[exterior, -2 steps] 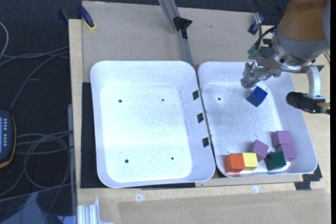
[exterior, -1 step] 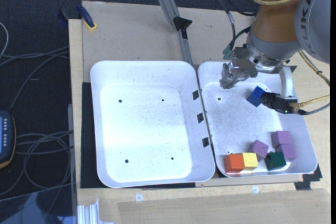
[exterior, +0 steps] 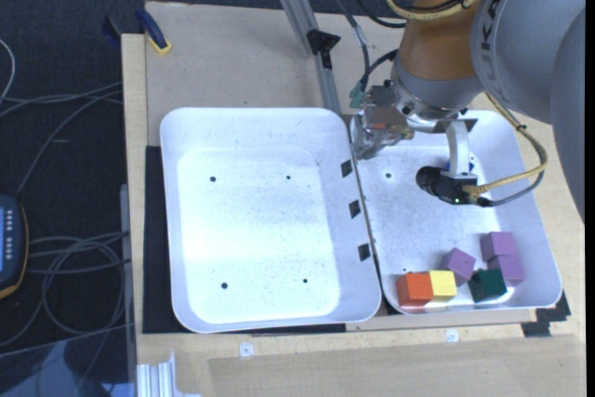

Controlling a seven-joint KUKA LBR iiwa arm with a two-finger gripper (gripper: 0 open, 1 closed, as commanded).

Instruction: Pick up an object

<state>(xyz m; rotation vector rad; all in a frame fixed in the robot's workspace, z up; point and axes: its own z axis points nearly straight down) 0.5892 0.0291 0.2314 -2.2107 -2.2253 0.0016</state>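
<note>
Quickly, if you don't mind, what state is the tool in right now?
Tool: cannot be told from this view; it sits at the right bin's upper-left corner.

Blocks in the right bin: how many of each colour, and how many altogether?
Purple blocks: 3
Orange block: 1
Yellow block: 1
Green block: 1
Total: 6, all clustered at the near end of the right bin.

One fixed camera up above, tilted down on the tabletop (exterior: 232, 42) from a moderate height, taking in both white bins: left bin (exterior: 181, 200), right bin (exterior: 530, 237). The arm (exterior: 502, 5) enters from the frame's right, near the lens.
</note>
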